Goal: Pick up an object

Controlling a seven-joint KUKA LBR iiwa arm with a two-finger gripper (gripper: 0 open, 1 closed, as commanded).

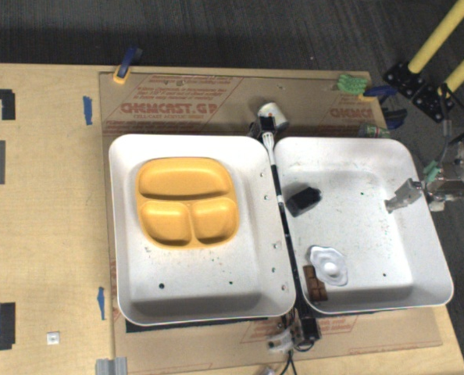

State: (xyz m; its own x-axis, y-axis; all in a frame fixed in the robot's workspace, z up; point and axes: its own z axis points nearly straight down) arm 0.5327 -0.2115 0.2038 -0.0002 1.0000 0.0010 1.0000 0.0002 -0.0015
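Black block lies near the right bin's left wall, long axis slanting up-right, well apart to the left of the pincer at the right rim; pincer state undeterminable.

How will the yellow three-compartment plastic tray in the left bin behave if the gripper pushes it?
The yellow three-compartment plastic tray looks stiff and probably light. It lies flat and wide on the left bin, so it would likely slide, not tip. Its rounded, glossy edges may slip from fingers.

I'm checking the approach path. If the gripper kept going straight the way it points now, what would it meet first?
The gripper points left over the right bin. Likely the black block comes first, though height is unclear.
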